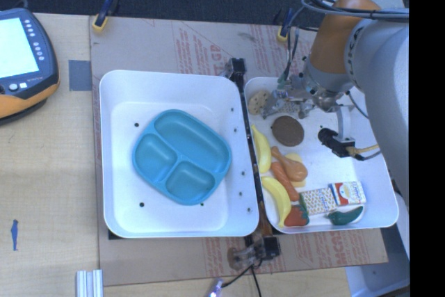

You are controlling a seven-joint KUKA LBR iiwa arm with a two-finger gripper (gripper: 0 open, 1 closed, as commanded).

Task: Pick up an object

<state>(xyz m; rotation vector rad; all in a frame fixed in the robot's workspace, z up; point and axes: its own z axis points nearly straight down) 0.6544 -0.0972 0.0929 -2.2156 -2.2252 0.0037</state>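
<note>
You're in the approach: the gripper (pixel 297 102) hovers at the right bin's (pixel 386 215) twelve o'clock, above the brown disc (pixel 286 130). Jaw opening: cannot tell. Next, descend precisely.

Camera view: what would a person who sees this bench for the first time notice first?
Probably the blue plate, alone in the middle of the left bin. Next, the grey and orange arm, reaching in from the right, with its gripper low over the far end of the right bin. That bin holds toy food, such as two bananas, a brown cookie and a small carton.
</note>
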